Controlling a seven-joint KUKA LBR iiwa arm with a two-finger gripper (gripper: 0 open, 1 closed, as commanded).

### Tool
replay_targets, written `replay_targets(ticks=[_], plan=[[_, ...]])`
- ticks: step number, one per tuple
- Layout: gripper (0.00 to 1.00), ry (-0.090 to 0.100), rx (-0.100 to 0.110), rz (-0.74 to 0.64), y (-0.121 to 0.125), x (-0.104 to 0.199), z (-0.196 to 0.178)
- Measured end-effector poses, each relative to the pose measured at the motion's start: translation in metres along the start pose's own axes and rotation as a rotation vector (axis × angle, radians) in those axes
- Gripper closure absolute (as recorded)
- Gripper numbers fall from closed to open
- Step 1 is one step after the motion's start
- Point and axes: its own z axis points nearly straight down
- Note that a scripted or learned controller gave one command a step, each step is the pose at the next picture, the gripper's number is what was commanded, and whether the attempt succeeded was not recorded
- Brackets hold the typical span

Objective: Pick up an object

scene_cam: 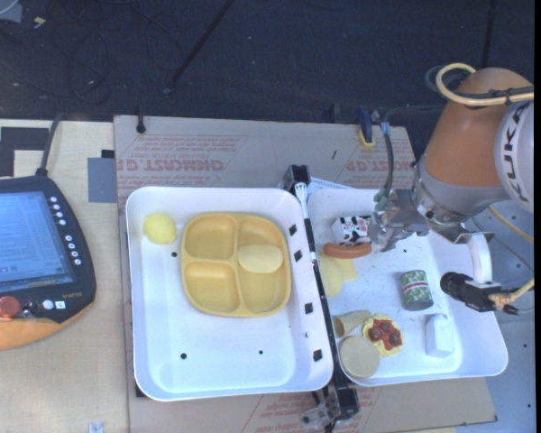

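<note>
My gripper (386,231) hangs over the far part of the right bin (469,361), reaching in from the right. A black-and-white cow toy (349,229) lies just to its left, with a red-brown sausage (346,251) right below that. Neither sits between the fingers as far as I can see. Further toward the front of this bin lie a green can (416,290), a white block (438,334), a pizza slice (384,332), a round beige disc (360,357) and a pale yellow slab (334,275).
The left bin (216,368) holds a yellow divided plate (224,282) with a pale yellow lump (261,258) in one compartment, and a yellow ball (160,228) at its far left corner. A control tablet (27,251) lies left of the bins.
</note>
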Motion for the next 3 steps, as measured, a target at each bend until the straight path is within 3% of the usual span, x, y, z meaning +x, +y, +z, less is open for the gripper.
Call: replay_targets(ticks=[1, 2, 3], plan=[[0.0, 0.0, 0.015, 0.003, -0.003, -0.001, 0.008], [0.0, -0.002, 0.016, 0.009, 0.043, -0.091, 0.112], [0.0, 0.001, 0.011, 0.007, 0.016, -0.099, 0.149]])
